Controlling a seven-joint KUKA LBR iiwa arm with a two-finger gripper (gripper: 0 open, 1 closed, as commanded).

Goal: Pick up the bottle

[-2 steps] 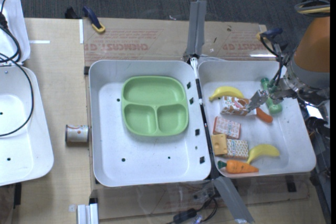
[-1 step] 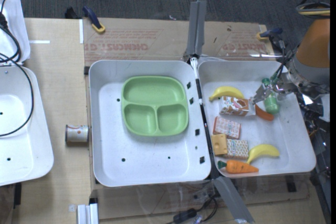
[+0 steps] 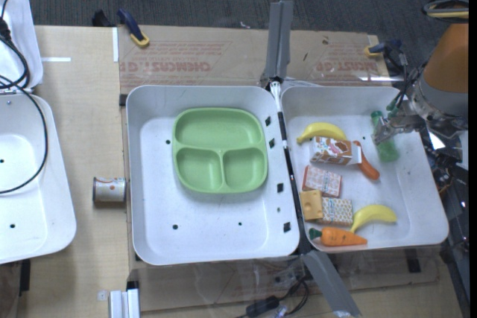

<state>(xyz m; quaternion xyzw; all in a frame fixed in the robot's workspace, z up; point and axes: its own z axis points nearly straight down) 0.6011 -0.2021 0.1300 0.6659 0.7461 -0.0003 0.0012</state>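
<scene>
The bottle (image 3: pixel 387 150) is small and green, and it lies in the right bin (image 3: pixel 417 231) near its far right side. My gripper (image 3: pixel 390 128) is directly over the bottle's middle and hides part of it. A bit of green shows above the gripper and more shows below it. The grey arm with its orange band (image 3: pixel 451 59) reaches in from the right edge.
The right bin also holds two bananas (image 3: pixel 322 132) (image 3: pixel 374 215), a small carton (image 3: pixel 332 151), two carrots (image 3: pixel 369 167) (image 3: pixel 341 237) and cracker packs (image 3: pixel 322 180). A green divided plate (image 3: pixel 220 150) sits in the left bin (image 3: pixel 149 234). A small can (image 3: pixel 109 191) lies on the bench at the left.
</scene>
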